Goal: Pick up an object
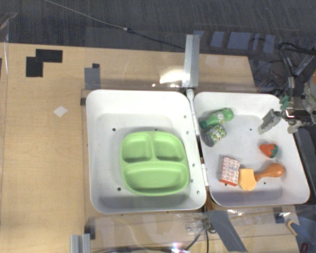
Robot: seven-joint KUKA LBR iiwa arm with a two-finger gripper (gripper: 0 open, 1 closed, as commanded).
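2 shallow white bins are seen side by side on the bench. The left bin [95,141], at the centre of the frame, is occupied by a green divided plate [154,163] with 3 compartments, laid flat near its middle.

The right bin [300,194] is found at the right of the frame. In its upper left part, 2 green bottles are seen close together: a green bottle [217,117] lying on its side, and a second, shorter green bottle [215,134] just below it. Lower down, a small red and white checked packet [229,171] is placed beside a yellow block [247,179], which is touched by an orange-brown spoon-shaped toy [270,172]. A small red toy with a green end [269,150] is seen just above that, toward the bin's right side.

The gripper [276,119] is located over the upper right part of the right bin, near the red toy but apart from it. Nothing is seen between its fingers; whether the claw is open or closed cannot be told.
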